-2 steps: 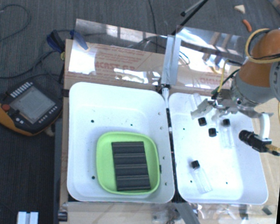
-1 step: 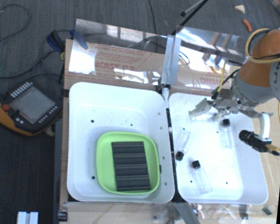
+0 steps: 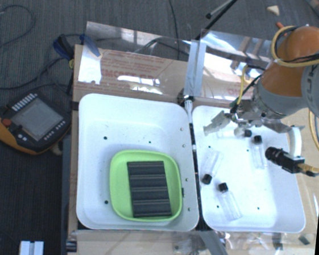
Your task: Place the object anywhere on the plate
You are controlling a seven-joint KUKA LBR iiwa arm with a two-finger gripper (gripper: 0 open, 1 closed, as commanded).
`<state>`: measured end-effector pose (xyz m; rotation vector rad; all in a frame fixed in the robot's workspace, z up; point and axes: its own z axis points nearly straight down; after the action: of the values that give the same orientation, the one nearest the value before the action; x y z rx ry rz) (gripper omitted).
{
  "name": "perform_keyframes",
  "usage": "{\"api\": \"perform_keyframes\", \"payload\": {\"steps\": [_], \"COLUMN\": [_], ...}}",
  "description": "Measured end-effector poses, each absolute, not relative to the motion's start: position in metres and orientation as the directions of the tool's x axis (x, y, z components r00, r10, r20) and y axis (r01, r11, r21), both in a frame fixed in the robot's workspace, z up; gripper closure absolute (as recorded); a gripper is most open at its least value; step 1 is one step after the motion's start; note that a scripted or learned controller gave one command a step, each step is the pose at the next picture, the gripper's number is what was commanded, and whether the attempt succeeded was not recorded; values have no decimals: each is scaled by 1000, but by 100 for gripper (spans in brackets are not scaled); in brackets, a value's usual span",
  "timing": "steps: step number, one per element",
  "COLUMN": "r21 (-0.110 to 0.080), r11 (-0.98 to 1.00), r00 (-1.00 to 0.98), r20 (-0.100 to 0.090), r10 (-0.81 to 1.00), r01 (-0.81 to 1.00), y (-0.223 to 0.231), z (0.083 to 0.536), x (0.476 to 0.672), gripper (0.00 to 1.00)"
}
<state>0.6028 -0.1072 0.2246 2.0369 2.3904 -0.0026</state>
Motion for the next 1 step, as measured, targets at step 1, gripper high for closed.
{"api": "perform_keyframes", "payload": {"steps": [1], "r21": [0], "r11": [189], "r00": [-189], "r20": [-3], "r10": [982], "r01": [982], "y": [-122], "z": [236], "x": [606], "gripper": [0]}}
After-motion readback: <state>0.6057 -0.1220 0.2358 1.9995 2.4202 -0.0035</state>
